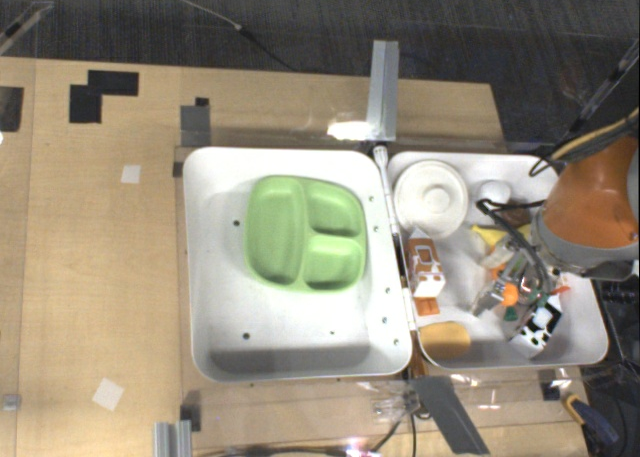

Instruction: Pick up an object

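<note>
In the right bin [596, 343] lie several small objects: a white bowl [430, 195], a small white cup [492, 191], a yellow piece [486, 236], an orange-and-white carton [425, 271], a tan bread roll [445, 336] and a black-and-white item [539, 323]. My gripper [506, 290] hangs low over the middle of this bin, among a clutter of orange, green and grey bits. The orange band of the arm [596, 207] is just above and to its right. The clutter and the wrist hide what is directly under the gripper.
The left bin [205, 275] holds a green divided plate [303, 232]. A metal post [384, 85] rises behind the wall between the two bins. Wooden bench surface stretches to the left, and cables run at the right edge.
</note>
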Tool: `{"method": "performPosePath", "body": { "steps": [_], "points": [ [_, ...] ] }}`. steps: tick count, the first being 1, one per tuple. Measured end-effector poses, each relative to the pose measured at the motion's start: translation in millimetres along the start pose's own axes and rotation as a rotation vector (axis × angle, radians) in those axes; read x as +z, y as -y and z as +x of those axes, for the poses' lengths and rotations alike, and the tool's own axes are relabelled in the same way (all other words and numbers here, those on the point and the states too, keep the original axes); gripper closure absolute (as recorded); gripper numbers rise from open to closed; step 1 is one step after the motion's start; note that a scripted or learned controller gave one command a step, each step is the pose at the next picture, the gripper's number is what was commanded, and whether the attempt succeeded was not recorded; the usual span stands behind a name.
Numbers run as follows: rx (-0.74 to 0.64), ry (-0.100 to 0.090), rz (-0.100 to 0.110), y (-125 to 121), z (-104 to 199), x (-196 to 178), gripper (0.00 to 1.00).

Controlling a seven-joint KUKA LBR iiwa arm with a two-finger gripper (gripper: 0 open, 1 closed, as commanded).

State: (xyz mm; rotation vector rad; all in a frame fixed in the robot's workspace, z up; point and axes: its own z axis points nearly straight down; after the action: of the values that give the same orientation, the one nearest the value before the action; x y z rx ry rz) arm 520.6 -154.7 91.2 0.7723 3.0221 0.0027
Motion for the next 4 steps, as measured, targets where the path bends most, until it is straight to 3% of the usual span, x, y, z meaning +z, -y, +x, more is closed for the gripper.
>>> {"method": "performPosePath", "body": {
  "steps": [1, 2, 3, 4],
  "points": [
    [-0.051, -0.001, 0.0, 21.0, 2.4, -0.2, 0.0],
    [0.01, 0.0, 0.001, -17.2, 7.5, -0.3, 0.0],
    [0.101, 0.001, -0.001, 6.4, 26.6, -1.0, 0.0],
    [0.096, 0.019, -0.004, 4.6, 21.5, -14.9, 1.0]
  ]
}}
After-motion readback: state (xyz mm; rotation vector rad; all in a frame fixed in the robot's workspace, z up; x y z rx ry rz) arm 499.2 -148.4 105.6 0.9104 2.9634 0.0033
